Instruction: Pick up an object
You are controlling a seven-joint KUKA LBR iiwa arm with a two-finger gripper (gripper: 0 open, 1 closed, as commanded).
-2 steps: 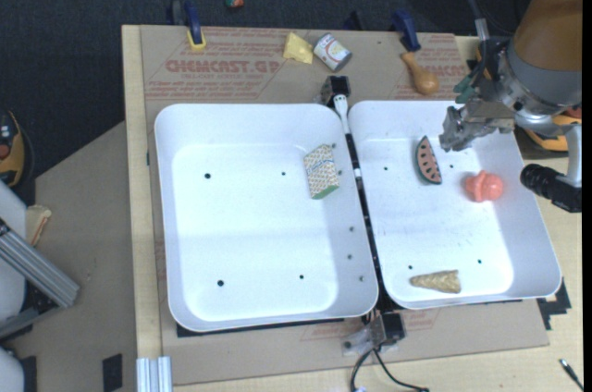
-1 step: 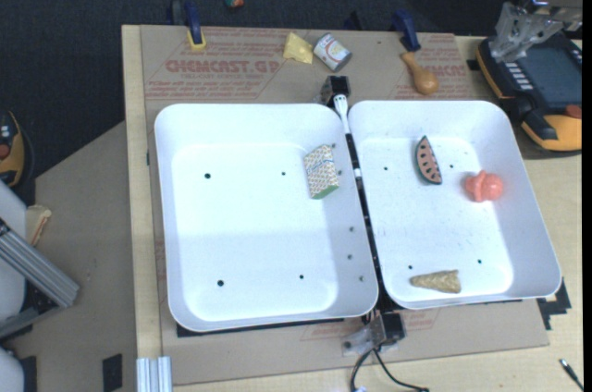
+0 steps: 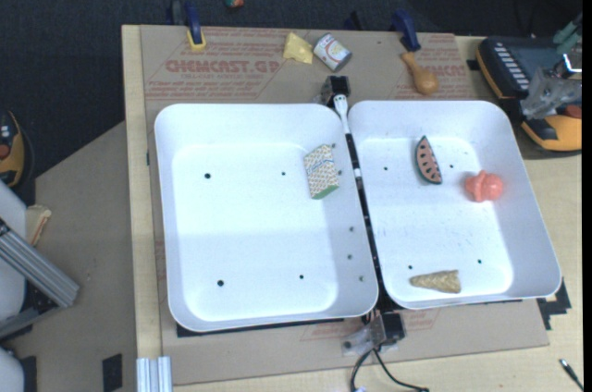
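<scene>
Whether the jaws were clenched or released could not be told: what looked like the arm's grey end [image 3: 548, 91] sat at the far right of the counter [image 3: 139, 196], outside the right bin [image 3: 532, 224] and well apart from everything in it, grasping nothing that could be seen. Judging from that, the reach had not begun, and the step in hand was choosing a target and coming over it. The pink round object [image 3: 484, 187] was probably the best choice, being nearest that side and standing proud of the bin floor with free space around it. A straight-down approach with the jaws spread either side of it would suit, though it lay near the bin's right wall, so the outer jaw would need room there. The watermelon slice [image 3: 427, 161] lay flat just to its left, and the tan wedge [image 3: 436, 282] lay flat near the front rim. Both looked thin and likely to slip. A patterned packet [image 3: 321, 171] lay in the left bin [image 3: 185, 224], close to the divide. The arm's pose beyond that grey end could not be made out.
</scene>
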